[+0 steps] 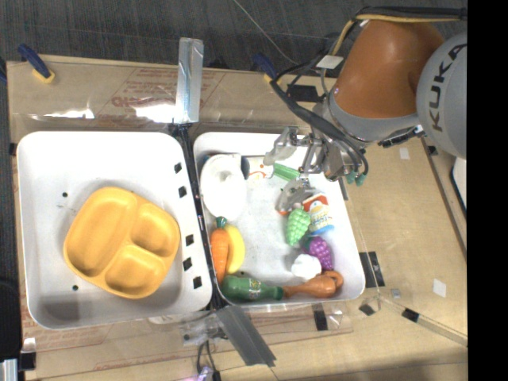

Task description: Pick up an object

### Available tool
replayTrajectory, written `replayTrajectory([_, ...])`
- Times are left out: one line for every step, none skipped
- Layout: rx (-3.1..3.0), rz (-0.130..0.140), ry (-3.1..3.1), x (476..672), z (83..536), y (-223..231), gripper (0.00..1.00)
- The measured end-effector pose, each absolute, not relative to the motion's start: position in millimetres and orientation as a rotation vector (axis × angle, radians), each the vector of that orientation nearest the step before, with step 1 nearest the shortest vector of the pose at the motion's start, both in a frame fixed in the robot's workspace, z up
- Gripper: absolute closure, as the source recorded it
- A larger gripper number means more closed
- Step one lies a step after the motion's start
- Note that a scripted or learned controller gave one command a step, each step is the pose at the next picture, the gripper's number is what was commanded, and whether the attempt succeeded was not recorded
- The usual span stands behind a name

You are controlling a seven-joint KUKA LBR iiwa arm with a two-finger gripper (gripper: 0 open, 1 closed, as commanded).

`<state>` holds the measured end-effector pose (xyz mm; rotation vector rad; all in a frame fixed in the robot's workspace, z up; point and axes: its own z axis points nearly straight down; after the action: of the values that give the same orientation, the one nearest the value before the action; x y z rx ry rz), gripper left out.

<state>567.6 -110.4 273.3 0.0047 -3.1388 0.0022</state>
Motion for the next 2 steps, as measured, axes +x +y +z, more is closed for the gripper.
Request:
replayTrajectory([-0.199, -0.002, -3.127, 543.9, 94, -161, 0.00])
replayTrajectory([-0.250, -0.003, -3.131, 522.7, 89, -195, 0.00])
